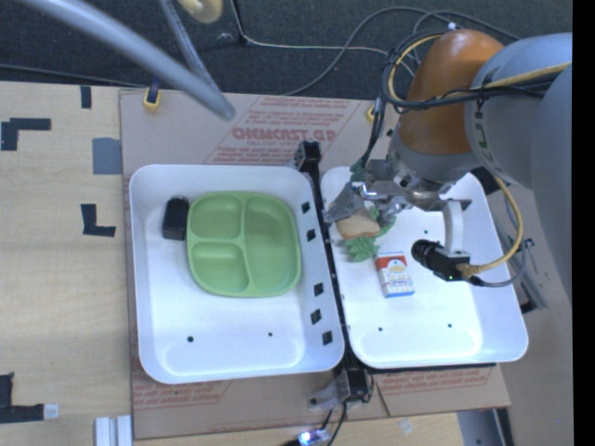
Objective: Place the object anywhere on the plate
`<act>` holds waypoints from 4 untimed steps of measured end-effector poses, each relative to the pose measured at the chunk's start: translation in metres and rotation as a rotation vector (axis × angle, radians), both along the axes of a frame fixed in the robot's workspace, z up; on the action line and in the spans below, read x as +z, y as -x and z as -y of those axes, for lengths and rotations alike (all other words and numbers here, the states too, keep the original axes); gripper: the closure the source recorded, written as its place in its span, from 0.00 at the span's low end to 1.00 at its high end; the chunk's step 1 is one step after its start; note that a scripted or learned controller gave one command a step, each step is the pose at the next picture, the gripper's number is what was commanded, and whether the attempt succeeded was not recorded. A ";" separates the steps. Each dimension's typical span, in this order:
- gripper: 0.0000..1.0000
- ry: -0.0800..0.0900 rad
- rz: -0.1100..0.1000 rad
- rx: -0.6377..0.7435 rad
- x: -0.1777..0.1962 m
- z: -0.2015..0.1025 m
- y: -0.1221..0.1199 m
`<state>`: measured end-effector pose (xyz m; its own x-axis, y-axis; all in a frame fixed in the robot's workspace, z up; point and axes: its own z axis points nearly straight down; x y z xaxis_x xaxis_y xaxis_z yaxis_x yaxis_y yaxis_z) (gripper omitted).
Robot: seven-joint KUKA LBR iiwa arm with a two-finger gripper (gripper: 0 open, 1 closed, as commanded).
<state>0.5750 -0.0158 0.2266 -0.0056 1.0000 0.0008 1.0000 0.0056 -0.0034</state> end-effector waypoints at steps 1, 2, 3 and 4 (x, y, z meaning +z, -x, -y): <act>1.00 0.000 0.003 0.002 0.008 -0.057 0.005; 1.00 0.001 0.000 0.000 -0.006 -0.110 0.017; 1.00 0.001 0.001 0.001 -0.014 -0.163 0.019; 0.00 0.002 0.000 -0.002 -0.014 -0.161 0.019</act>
